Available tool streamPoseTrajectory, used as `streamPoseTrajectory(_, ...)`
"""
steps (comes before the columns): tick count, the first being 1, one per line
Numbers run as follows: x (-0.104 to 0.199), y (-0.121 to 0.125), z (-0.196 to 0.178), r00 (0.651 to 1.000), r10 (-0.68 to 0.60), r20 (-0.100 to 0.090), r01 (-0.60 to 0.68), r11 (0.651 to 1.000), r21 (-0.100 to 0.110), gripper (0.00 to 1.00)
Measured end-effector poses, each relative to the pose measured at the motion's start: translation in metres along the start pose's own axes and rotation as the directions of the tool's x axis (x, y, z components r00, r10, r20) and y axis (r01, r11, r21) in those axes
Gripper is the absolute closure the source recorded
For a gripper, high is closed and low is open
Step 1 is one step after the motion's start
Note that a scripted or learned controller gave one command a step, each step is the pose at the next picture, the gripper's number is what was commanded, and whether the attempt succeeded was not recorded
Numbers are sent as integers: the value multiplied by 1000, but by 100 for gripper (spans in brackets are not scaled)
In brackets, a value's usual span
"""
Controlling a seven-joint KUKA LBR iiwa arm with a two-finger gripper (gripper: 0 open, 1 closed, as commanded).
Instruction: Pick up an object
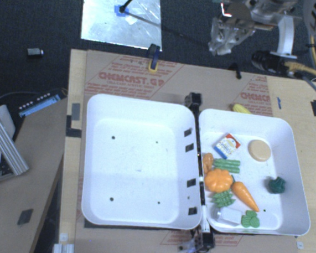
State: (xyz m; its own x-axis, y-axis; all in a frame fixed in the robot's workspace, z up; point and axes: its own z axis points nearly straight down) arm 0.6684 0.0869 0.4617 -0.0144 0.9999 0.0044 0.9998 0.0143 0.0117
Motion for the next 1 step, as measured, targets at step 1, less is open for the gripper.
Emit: streamPoseTrajectory(1,-67,-2,52,1000,19,7,-19,1000,14,100)
